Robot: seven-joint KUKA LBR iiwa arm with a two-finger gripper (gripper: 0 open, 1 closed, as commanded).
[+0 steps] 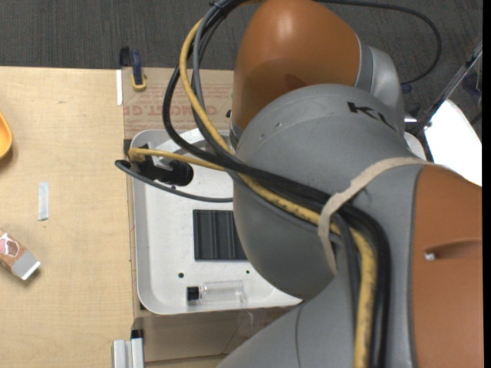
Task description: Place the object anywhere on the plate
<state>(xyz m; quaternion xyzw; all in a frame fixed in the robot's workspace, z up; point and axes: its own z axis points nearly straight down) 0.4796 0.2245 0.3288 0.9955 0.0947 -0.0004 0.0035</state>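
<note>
Wooden bench before you, grey-and-orange arm looming over a white bin.
From your left: an orange plate edge, a red-and-white wrapped packet, a small white strip, then a clear black-capped vial in the bin. The arm hides the pincer, so you cannot tell its state, nor place things against it.
</note>
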